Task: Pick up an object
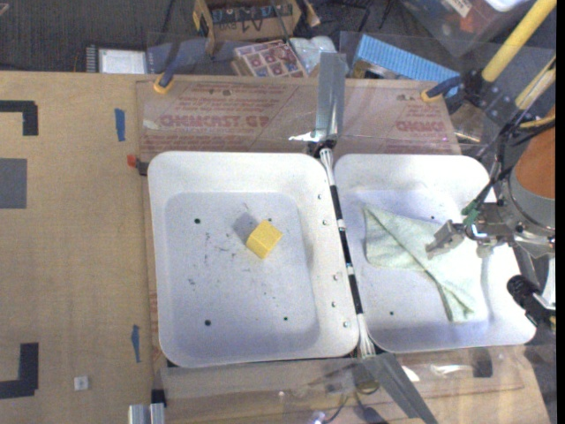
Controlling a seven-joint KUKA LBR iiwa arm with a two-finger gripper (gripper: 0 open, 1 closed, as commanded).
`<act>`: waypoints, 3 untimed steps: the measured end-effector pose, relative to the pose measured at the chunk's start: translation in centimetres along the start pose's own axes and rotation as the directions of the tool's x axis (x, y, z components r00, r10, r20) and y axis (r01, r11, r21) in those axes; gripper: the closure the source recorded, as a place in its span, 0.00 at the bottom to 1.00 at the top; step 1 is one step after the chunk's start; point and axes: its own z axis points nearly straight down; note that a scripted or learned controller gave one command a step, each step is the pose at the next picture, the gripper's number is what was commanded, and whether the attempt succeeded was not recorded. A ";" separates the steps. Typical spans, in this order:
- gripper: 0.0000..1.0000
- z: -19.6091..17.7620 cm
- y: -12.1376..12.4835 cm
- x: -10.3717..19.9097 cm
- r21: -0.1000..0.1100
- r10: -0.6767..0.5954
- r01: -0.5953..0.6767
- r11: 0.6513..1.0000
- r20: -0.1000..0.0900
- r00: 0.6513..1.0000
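The arm reaches in from the right at a low slant over the right bin, its orange band at the picture's edge and its wrist pointing left. The gripper sits just above the pale green cloth, its grey fingers touching or nearly touching the fabric; whether they are spread or pressed together I cannot tell. The cloth lies crumpled, wide at its left end and tapering toward the bin's near right corner. In the left bin, well apart, a small yellow block rests near the middle.
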 end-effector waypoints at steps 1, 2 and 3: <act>0.00 9.9 7.5 2.8 -0.002 -0.351 0.351 0.936 0.001 0.936; 0.00 2.3 8.4 11.2 -0.003 -0.722 0.722 0.692 0.003 0.692; 0.00 2.3 12.0 14.9 -0.003 -0.623 0.623 0.782 0.002 0.782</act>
